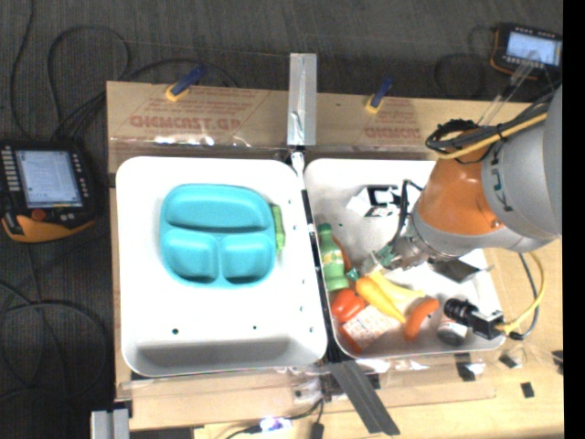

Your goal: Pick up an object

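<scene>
A turquoise divided tray point(219, 234) lies in the left white bin point(146, 318), left of centre frame. A teach pendant point(44, 190) rests on the dark floor at the left edge, and another point(528, 49) sits at upper right.

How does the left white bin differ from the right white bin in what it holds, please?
The left white bin holds one large turquoise compartment tray with a small green item at its edge; the right white bin holds a crowded pile of small pieces, among them a yellow banana-like piece and a green bottle. The grey and orange arm reaches into the right bin, not the left. Both are shallow, white and side by side.
</scene>
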